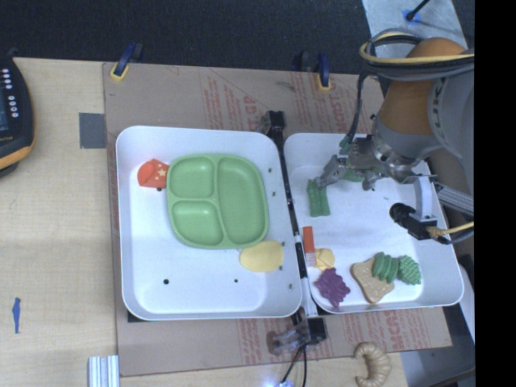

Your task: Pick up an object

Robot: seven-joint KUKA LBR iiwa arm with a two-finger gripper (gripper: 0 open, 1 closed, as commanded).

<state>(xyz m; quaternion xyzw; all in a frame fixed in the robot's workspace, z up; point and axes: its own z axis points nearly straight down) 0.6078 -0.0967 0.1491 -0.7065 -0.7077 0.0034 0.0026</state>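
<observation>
The gripper is hanging over the right bin with its fingers apart, and the green block is lying just below-left of them near the bin's left wall, long axis running up-down in view.

One fixed camera above the bench; looks down aslant on both bins.

The wooden bench carries a brown cardboard sheet, held at its far edge by clamps. On the cardboard, two white bins sit side by side and touching: the left bin and the right bin. A black and orange handset lies at the bench's left edge. A small curled tan thing rests by the cardboard's near edge.
</observation>
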